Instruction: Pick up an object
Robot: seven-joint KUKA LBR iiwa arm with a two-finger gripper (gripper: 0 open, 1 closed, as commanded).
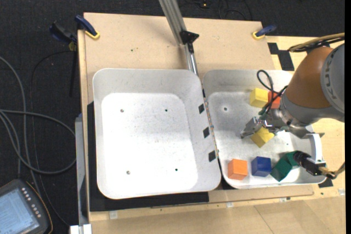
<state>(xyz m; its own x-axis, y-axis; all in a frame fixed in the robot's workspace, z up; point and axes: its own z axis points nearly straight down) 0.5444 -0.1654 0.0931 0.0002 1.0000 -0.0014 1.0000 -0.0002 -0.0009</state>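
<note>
Gripper (256, 127) sits low in the right bin (230, 97), touching a yellow block (262, 137). Finger state cannot be determined.

A wooden bench (230, 44) with blue clamps (86, 26) at its far corners, a tablet screen (19, 210) near left, cables (33, 134) on dark carpet.
</note>
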